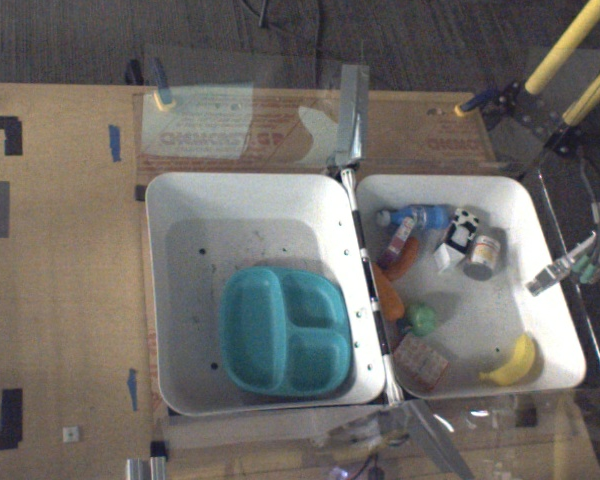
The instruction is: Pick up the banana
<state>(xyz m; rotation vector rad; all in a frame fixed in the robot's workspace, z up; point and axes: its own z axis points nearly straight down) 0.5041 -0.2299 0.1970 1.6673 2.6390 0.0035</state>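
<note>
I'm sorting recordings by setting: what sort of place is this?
Probably a robotics lab bench: two white bins side by side on a taped cardboard-covered surface, toy-like groceries such as a banana, and cables on carpet.

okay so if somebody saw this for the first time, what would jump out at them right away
Probably the teal tray, large and bright, lying in the left bin. Next, the clutter in the right bin: a yellow banana at its near right corner, a green ball near the middle, and a blue bottle at the back. The gripper hangs at that bin's right edge.
</note>
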